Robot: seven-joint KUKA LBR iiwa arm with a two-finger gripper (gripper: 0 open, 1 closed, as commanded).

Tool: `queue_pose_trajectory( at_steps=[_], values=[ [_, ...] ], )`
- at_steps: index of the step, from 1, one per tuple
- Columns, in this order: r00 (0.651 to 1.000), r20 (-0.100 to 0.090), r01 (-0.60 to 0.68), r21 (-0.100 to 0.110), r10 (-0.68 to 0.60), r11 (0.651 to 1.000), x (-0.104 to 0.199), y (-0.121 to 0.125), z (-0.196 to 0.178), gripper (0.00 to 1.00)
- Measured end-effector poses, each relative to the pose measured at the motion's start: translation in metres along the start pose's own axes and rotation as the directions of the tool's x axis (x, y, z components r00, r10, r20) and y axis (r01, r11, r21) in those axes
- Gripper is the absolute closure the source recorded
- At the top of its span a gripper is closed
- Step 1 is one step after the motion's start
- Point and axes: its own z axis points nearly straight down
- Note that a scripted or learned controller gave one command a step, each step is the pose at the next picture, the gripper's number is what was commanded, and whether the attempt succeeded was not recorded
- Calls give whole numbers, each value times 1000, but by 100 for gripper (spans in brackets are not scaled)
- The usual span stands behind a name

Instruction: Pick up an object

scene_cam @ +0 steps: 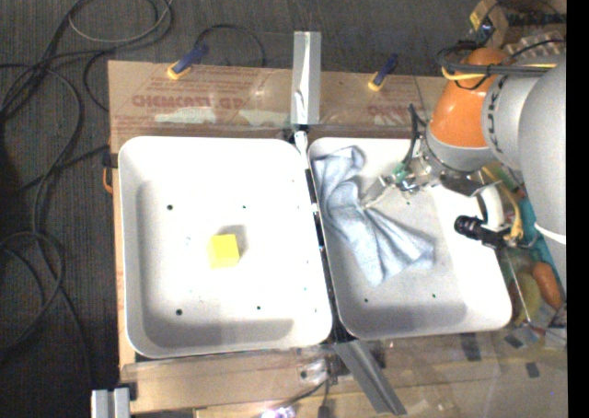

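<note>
1. Your gripper (pixel 391 184) is reaching into the right bin (pixel 460 310) from the right and meeting the light blue cloth (pixel 368 223) at its upper part.
2. The cloth is peaking up toward the gripper tip, but you cannot tell whether the gripper is clenched on it or released.
3. The cloth is lying crumpled across the left half of that bin.
4. A yellow block (pixel 225 250) is sitting alone near the middle of the left bin (pixel 156 158), well apart from the gripper.
</note>
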Motion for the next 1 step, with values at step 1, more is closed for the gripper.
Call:
queue_pose_trajectory(
  at_steps=[1],
  values=[
    [1000,-2,2,-2,-2,1000,1,2,-11,100]
  ],
)
